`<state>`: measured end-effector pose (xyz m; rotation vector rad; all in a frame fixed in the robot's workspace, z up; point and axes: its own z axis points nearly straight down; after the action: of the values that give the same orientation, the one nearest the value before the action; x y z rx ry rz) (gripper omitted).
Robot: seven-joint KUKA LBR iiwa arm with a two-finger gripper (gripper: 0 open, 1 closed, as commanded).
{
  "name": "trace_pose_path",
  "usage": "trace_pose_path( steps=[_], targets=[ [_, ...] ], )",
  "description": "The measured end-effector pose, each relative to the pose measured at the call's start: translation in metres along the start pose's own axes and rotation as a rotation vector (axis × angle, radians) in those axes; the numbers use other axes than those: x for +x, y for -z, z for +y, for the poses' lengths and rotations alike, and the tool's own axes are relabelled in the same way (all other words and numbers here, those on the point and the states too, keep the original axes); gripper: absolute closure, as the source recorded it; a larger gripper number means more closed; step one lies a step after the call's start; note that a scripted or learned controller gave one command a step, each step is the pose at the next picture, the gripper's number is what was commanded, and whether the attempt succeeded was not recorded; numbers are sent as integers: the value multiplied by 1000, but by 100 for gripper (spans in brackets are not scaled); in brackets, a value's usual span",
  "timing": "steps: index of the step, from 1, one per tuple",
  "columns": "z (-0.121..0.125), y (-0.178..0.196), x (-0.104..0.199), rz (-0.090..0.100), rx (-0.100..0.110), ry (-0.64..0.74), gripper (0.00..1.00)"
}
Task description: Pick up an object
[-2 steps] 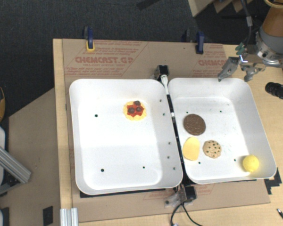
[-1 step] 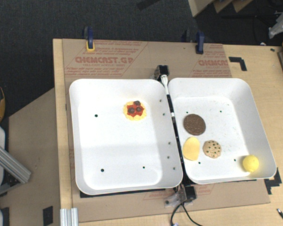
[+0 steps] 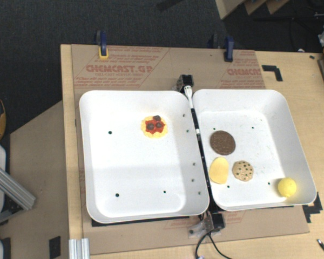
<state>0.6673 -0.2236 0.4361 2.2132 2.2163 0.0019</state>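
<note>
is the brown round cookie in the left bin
No, the brown round cookie lies in the right bin, above the pale yellow piece; the left bin holds the small pizza toy.

I work in a lab: my worktop is a clamped board, blue clamps gripping its far edge, cables trailing below.

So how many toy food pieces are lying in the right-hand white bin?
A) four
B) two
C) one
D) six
A: the right-hand white bin holds a round brown cookie, a pale yellow oval piece, a tan speckled cookie and a small yellow ball. The left-hand white bin holds just a small yellow tart with red topping.
</note>
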Motion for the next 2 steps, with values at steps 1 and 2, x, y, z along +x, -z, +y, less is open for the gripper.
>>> trace_pose_path(
  steps=[1,2],
  targets=[
    [-4,-157,7,11,22,-2,100],
    [-15,-237,112,11,17,7,100]
  ],
)
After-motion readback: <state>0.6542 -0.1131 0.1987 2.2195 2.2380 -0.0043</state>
